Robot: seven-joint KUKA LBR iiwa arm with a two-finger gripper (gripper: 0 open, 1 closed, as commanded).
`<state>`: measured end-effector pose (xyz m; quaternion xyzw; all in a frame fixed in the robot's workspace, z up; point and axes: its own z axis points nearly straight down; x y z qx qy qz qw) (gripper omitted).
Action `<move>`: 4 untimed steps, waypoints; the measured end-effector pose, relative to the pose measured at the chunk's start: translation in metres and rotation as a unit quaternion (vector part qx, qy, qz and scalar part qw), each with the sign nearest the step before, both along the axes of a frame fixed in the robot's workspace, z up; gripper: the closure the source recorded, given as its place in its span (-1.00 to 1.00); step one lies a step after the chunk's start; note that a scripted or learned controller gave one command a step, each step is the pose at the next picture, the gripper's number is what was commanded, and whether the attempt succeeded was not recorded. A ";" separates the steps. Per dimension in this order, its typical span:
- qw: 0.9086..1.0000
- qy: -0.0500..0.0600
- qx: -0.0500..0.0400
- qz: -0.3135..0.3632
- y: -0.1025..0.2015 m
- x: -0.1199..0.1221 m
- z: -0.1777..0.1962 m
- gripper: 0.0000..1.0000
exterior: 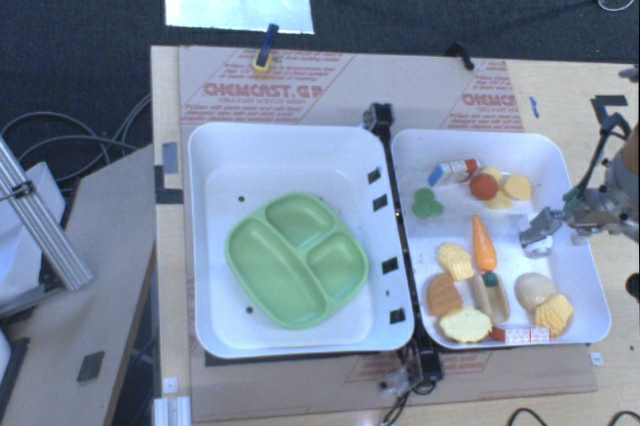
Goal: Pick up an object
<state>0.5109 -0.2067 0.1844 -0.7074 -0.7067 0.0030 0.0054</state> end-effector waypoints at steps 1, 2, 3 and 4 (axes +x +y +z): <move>1.000 -0.007 -0.002 0.002 0.001 0.003 0.007 -1.00; 1.000 -0.006 -0.001 0.001 0.002 0.006 -0.034 -1.00; 1.000 -0.006 -0.002 0.001 0.005 0.010 -0.074 -1.00; 1.000 -0.006 -0.002 0.001 0.005 0.011 -0.100 -1.00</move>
